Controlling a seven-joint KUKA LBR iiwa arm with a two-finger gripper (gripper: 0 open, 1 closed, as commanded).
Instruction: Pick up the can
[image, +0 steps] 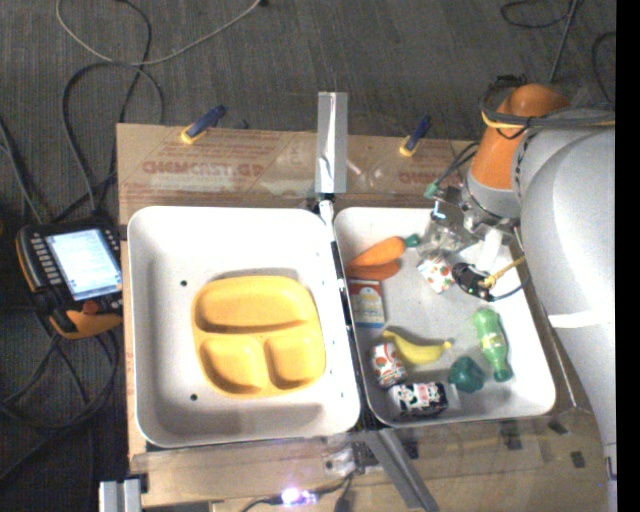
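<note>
Camera view. The surface (230, 165) is a flat brown board with printed lettering, held at its far edge by two blue-and-yellow clamps (203, 123).

Two shallow white bins with rounded corners and smooth, matte walls sit side by side, touching along their inner rims.

The left bin (150, 260) holds one item: a yellow plastic tray (260, 333), glossy, with rounded corners and three moulded compartments, one long and two smaller.

The right bin (535, 385) holds several items. An orange carrot (377, 254), tapered, lies at the far left corner. A small flat carton (367, 303) with a red and blue label lies just beside the left wall. A curved yellow banana (419, 349) lies near the middle. The can (388, 364), a short cylinder with a red and white printed label, lies just left of the banana, touching or nearly touching it. A dark, cow-patterned container (420, 398) lies at the near edge. A teal rounded object (466, 375) and a green translucent bottle (492, 343) lie to the right.

The pincer (450, 250) hangs over the far part of the right bin, above a small white box (433, 272), well apart from the can. Cables and fittings obscure it; whether it is spread or closed cannot be told.
</note>
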